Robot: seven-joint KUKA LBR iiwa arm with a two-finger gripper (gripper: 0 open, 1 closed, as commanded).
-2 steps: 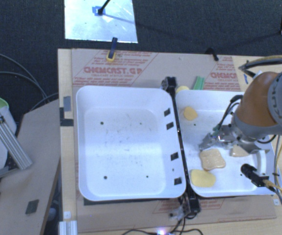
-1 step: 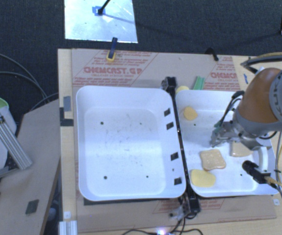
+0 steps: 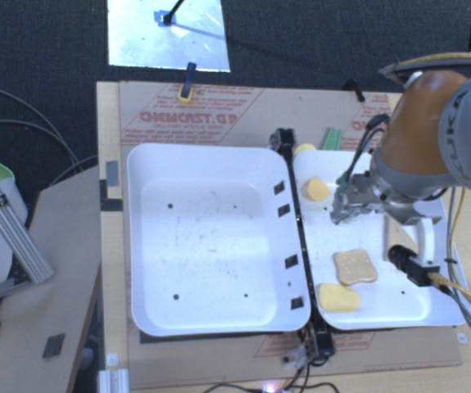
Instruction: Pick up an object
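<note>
Dark carpet [image 3: 38,47] all round, and you've got one sheet of cardboard [image 3: 219,113] on the bench with two white bins on it, side by side. One shiny metal plate [image 3: 168,23] lies on the carpet beyond the bench.

Left bin [image 3: 210,244] has four black tabs [image 3: 284,211] down its right wall.

Right bin [image 3: 382,305] is where your stuff is, five bits in and around it:
- Three are yellow. The far lump [image 3: 304,149] sits up at the bin's far-left corner, on the rim or just inside, can't tell which.
- The middle lump [image 3: 317,190] lies on the bin floor close to the left wall.
- The near lump [image 3: 339,298] lies by the near wall.
- One tan slice [image 3: 355,267] lies flat just beyond the near lump, touching it or nearly.
- One green strip [image 3: 331,138] sits outside, just past the far rim.

Your arm [image 3: 440,137] comes in from the right. The gripper [image 3: 341,210] hangs low over the right bin, just right of the middle lump, between it and the tan slice. From this angle you can't tell if the claw is spread or pressed together.
</note>
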